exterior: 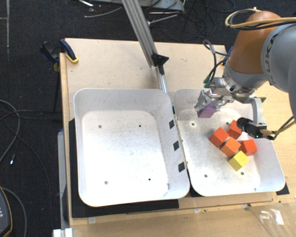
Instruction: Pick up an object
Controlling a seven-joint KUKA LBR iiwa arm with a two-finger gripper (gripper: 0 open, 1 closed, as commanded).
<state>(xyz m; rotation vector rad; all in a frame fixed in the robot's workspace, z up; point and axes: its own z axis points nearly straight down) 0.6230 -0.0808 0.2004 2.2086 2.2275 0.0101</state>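
Note:
My gripper (208, 104) hangs over the far left part of the right bin (266, 181), shut on a small purple block (206, 112) that shows between its fingertips. Nearer the bin's middle lies a cluster of several orange blocks (219, 137), with a yellow block (238, 160) at its near end. The grey arm with its orange band reaches in from the upper right, and part of the gripper body hides the top of the purple block.
The left bin (89, 181) lies beside the right one, with a row of black clips along their shared edge (176, 144). A slanted metal pole (143, 31) stands behind the bins. A black cable end (250, 127) hangs beside the orange blocks.

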